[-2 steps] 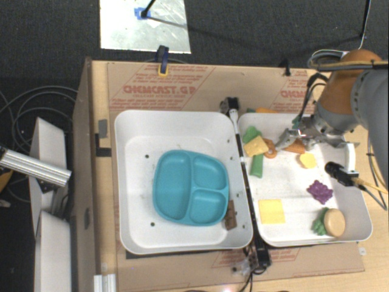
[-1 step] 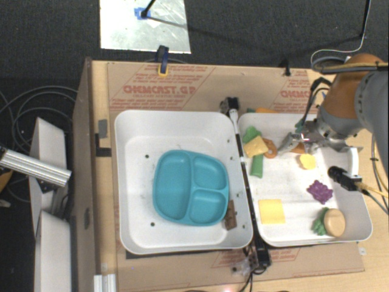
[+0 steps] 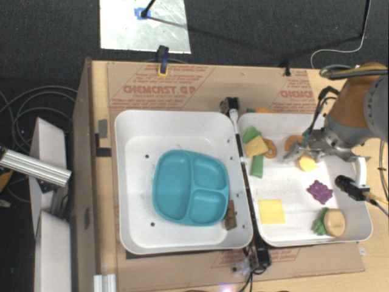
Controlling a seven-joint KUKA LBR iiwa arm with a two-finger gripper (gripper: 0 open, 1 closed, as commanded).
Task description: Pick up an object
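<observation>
A: Item one, the landmark?

B: Right bin point(image 3: 358, 230), shallow, white, set on a brown board. All places below are reckoned from it.

A: The arm?

B: Arm point(image 3: 358, 105), grey with an orange band, over the bin's far right corner. Gripper point(image 3: 306, 149) lowered into the bin's far half, just right of its middle.

A: Task thing?

B: Yellow piece point(image 3: 307, 163), small, rounded, bright lemon colour, smooth. It lies on the bin floor in the far half, directly under the gripper tips, touching or nearly so.

A: Fingers?

B: The view is too coarse there; I cannot tell whether they are parted or closed, nor whether the piece sits between them.

A: Other contents of that bin?

B: Tan wedge point(image 3: 256, 145) near the far left corner, with a green piece point(image 3: 250, 134) against it. Green stick point(image 3: 256, 165), upright along the left wall. Brown ring point(image 3: 270, 149), possibly a pretzel, beside the wedge. Orange-brown lump point(image 3: 293, 142) just left of the gripper. Purple cluster point(image 3: 320, 191) right of centre. Yellow square point(image 3: 271, 211), flat, in the near left part. Beige round point(image 3: 334, 222) with a green leafy bit point(image 3: 319, 224), near right corner.

A: Beyond it?

B: Left bin point(image 3: 130, 163), touching its left wall, holding a teal divided plate point(image 3: 191, 187).
</observation>
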